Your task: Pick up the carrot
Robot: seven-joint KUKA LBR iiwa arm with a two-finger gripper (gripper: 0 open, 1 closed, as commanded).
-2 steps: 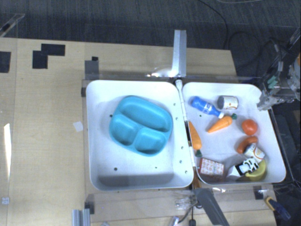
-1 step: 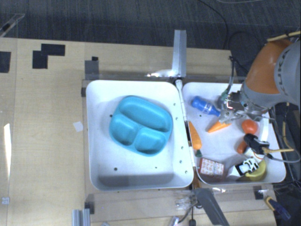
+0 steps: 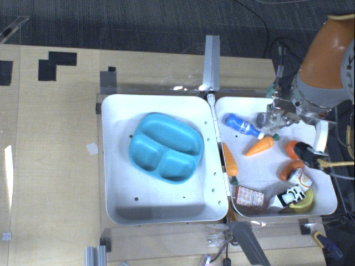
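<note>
Camera view, looking down at a slant on the tabletop (image 3: 55, 165): we see two shallow white bins side by side. The left bin (image 3: 119, 204) holds a blue sectioned tray (image 3: 165, 146). The right bin (image 3: 328, 199) holds the clutter: a blue bottle (image 3: 239, 124) at upper left, a second orange piece (image 3: 229, 160) lying along the dividing wall, a small printed box (image 3: 249, 196) at the near edge, and a group of mixed items at lower right that we cannot name with confidence. The carrot (image 3: 260, 146) lies flat on the floor of the right bin, tip pointing lower left, just below the blue bottle. The gripper (image 3: 273, 121) hangs close above the carrot's thicker end, near it or just touching; we cannot settle which. Of the jaws, we cannot tell how far they stand apart, since the metal parts blur together, and nothing is visibly held between them. We judge the task as not yet done: the approach appears complete, while the grasp and the lift remain.
</note>
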